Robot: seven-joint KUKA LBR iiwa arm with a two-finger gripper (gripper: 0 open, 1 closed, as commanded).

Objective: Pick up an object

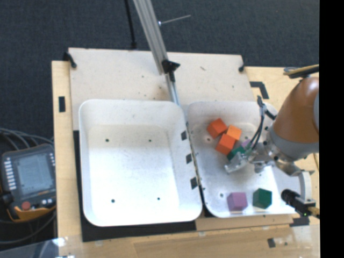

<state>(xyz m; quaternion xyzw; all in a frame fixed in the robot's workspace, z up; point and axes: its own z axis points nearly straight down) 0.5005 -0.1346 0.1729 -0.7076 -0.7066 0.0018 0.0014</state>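
Right bin (215,206): gripper (236,160), finger state untellable, low beside orange blocks (226,136); purple block (237,201) and green block (262,198) at six o'clock; nothing visibly lifted yet.

High slanted overhead; both bins (134,160)

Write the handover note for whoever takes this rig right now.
Gripper: low in the right bin, beside the orange blocks; a small green object sits at its tip, grasp unconfirmed.
Objects: three orange blocks clustered in the upper part of the right bin; purple cube and green cube near its front edge.
Done: nothing visibly lifted.
Left: secure one object and raise it.
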